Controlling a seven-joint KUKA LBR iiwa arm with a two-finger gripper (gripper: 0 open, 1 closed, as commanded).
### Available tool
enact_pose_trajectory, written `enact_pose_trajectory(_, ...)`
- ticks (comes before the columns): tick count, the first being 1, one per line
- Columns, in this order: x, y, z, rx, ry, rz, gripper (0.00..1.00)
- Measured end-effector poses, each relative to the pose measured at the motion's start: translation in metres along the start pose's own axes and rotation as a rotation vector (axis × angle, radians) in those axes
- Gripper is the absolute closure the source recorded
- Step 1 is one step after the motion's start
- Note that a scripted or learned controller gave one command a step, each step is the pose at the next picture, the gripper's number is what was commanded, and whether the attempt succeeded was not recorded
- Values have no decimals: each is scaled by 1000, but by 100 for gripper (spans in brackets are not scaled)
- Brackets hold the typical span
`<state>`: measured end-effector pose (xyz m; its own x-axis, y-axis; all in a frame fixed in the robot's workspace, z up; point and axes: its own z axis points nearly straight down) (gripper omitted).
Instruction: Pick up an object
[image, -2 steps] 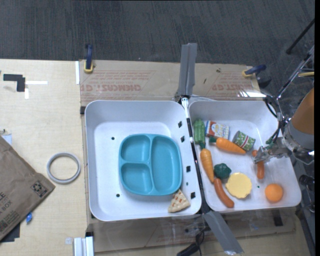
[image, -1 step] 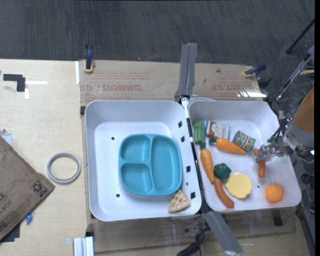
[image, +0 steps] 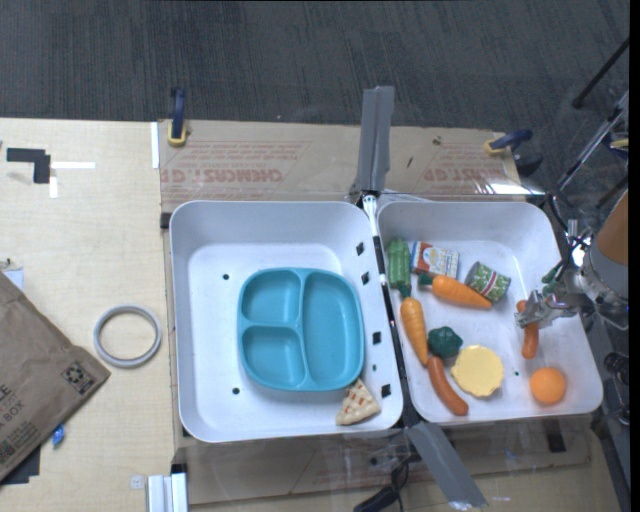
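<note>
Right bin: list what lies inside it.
The right bin holds two carrots, a sausage, broccoli, a yellow disc, an orange, a cucumber and two packets. The gripper partly covers a small orange-red piece.

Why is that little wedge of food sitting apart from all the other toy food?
The pizza slice does look stray: it lies alone in the left bin, on the bin floor just off the blue divided plate's corner, not on it. The other toy food is heaped in the right bin.
</note>
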<state>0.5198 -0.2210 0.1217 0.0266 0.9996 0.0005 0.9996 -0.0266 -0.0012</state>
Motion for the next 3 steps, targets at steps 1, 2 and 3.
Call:
enact_pose_trajectory(1,-1,0,-9,0,0,1,100)
enact_pose_trajectory(2,74,37,-77,0,-1,56,100)
enact_pose_trajectory(3,132,87,-107,0,-2,-38,100)
